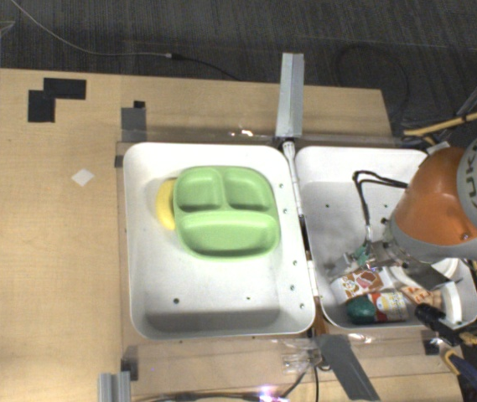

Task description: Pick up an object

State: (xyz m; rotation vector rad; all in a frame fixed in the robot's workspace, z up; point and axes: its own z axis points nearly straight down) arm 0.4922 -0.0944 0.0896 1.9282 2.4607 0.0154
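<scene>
The right bin (330, 193) holds a small heap of objects at its near side: a red-and-white printed packet (362, 282), a dark green round thing (360, 310), a small bottle-like item (391, 305) and another printed packet (414, 292). My arm's orange band (436, 205) hangs over the bin's right half. The gripper (369, 255) reaches down at the heap's far edge, just above the red-and-white packet. The arm hides much of it.
The left bin (150, 283) holds a green divided tray (224, 208) with a yellow object (164, 203) tucked at its left side. A metal post (289, 95) stands behind the divider between the bins. A black cable (370, 187) loops across the right bin.
</scene>
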